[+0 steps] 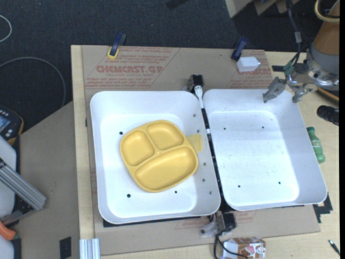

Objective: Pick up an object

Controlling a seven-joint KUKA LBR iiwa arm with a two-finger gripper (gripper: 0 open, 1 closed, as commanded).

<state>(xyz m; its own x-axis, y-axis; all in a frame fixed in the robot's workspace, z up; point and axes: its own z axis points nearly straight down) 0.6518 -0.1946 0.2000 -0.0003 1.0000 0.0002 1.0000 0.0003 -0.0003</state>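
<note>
While the end effector (285,89) hovered spread and empty over the right bin's (259,155) far corner, the yellow plate (157,155) lay in the left bin (108,112); gripping its raised rim seemed wisest.

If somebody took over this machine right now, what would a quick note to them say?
Gripper: open, holding nothing, hovering over the far right corner of the right bin.
Plate: yellow, with three compartments, lying flat in the left bin, nowhere near the gripper.
Done: nothing picked up yet.
Left: bring the arm across to the left bin, close on the plate and lift it.
</note>
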